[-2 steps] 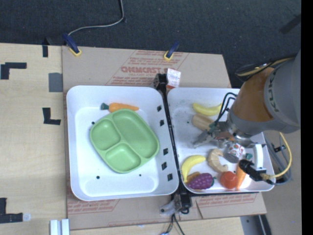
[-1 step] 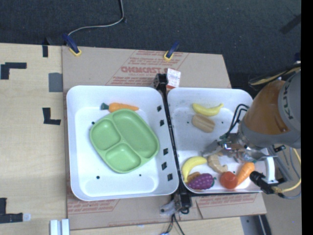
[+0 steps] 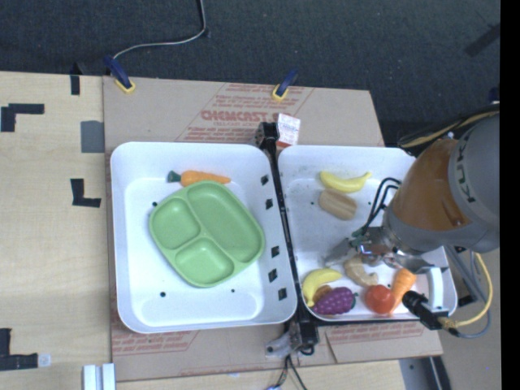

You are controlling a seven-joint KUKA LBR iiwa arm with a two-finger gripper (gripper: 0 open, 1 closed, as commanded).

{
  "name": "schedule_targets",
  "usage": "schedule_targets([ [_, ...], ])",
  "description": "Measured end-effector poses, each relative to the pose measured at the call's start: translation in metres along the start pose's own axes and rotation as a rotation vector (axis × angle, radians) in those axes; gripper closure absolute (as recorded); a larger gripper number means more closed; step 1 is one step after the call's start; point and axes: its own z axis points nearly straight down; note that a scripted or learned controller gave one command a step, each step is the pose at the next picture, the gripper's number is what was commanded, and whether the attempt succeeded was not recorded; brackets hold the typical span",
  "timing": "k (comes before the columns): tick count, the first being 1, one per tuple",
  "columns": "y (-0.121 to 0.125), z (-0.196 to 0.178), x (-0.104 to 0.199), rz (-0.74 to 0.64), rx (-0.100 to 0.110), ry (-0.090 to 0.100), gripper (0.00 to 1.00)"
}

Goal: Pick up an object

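Observation:
My gripper (image 3: 351, 250) hangs low over the right bin (image 3: 301, 169), near its front half, on the grey arm with the orange band. Just below it lies a beige toy food piece (image 3: 360, 272). Along the front wall sit a small yellow banana (image 3: 319, 281), purple grapes (image 3: 335, 301), a red tomato (image 3: 378, 299) and an orange carrot piece (image 3: 401, 284). Farther back in the same bin rest a second banana (image 3: 345, 181) and a tan bun (image 3: 337, 205). Nothing visible is lifted off the bin floor.
The left bin (image 3: 130, 218) holds a green divided plate (image 3: 207, 231) and a carrot (image 3: 203, 177) with a green top behind it. A black divider (image 3: 275, 218) with clips runs between the bins. Cables trail at the arm's right side.

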Motion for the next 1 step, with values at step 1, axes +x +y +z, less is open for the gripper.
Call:
schedule_targets([
  [1, 0.0004, -0.0095, -0.0003, 0.001, 0.0, 0.0, 1.0],
])
